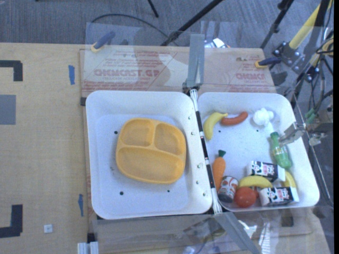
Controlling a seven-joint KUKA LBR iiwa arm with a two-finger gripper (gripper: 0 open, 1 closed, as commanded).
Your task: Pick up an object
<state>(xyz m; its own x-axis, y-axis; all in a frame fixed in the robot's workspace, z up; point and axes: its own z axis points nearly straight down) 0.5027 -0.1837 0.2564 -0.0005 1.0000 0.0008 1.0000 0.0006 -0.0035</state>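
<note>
The right bin holds several toy foods. A yellow banana and a red sausage lie near its far left. A white object rests at the far side, and a green bottle lies along the right wall. A carrot sits against the left wall. Near the front are a small can, a red tomato, a second banana and two black-and-white cartons.
The left bin holds an orange divided plate. A ridge divides the two bins. Clear panels and clamps stand along the right bin's far and right sides. Tripod legs and cables crowd the floor beyond.
</note>
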